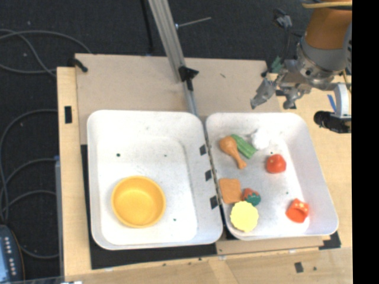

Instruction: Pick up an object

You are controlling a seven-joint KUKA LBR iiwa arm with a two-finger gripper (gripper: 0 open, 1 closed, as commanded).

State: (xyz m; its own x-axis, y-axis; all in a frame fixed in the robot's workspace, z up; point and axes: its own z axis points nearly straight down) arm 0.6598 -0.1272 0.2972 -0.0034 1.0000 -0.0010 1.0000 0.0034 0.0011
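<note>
The right bin (308, 141) holds several small toy foods: a tan drumstick (232, 151), a green piece (244, 145), a white lump (261, 138), a red tomato-like piece (275, 164), a brown square (230, 190), a small red and green piece (251, 196), a pale yellow disc (244, 216) and a red-orange piece (297, 210). My gripper (274, 99) hangs above the bin's far edge, up and right of the white lump. Its two dark fingers are spread apart with nothing between them.
The left bin (106, 135) holds a yellow bowl (138, 201) near its front. A slanted metal pole (170, 37) rises behind the bins, ending at a clamp by the divider. Cables lie on the dark floor at left.
</note>
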